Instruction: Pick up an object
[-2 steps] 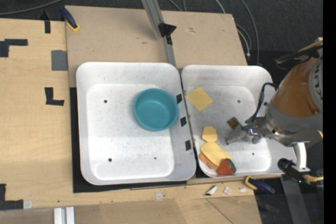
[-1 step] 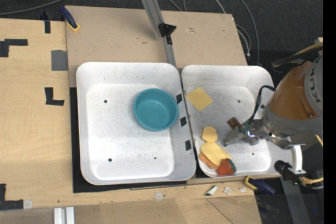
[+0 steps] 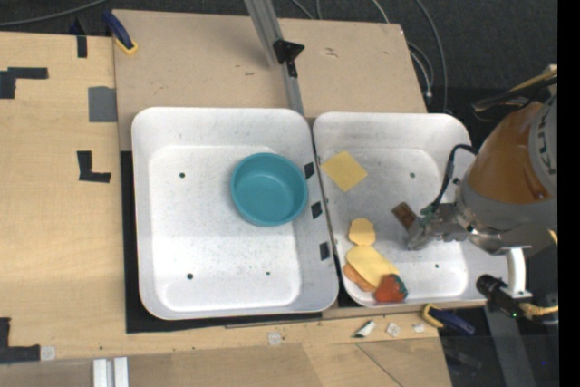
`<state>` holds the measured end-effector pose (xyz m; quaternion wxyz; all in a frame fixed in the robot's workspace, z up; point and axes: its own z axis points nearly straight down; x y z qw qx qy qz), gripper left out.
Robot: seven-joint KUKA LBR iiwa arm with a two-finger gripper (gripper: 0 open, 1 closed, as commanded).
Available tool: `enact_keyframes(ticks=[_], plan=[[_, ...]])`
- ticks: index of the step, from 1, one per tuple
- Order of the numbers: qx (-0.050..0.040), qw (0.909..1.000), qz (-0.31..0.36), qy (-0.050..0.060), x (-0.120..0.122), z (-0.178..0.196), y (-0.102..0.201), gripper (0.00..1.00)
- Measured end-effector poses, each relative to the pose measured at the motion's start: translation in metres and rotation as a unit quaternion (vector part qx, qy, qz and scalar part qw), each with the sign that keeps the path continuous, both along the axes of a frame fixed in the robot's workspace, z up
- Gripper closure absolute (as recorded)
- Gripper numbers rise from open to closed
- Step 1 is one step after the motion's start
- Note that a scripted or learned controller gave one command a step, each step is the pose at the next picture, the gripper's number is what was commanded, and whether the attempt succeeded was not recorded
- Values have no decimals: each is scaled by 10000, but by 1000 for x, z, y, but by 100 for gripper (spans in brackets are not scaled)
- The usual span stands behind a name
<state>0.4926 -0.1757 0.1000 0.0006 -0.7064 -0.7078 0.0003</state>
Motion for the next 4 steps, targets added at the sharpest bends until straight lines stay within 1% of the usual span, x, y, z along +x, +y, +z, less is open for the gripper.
enact_keyframes(ticks=[1,2,3,4], plan=[[-5,10000,3,-21,-1,57,10,100],[-13,10000,-3,-27,5,109,0,100],[-4,10000,-2,-11,5,127,0,100],[7,10000,25,-2,9,135,54,100]])
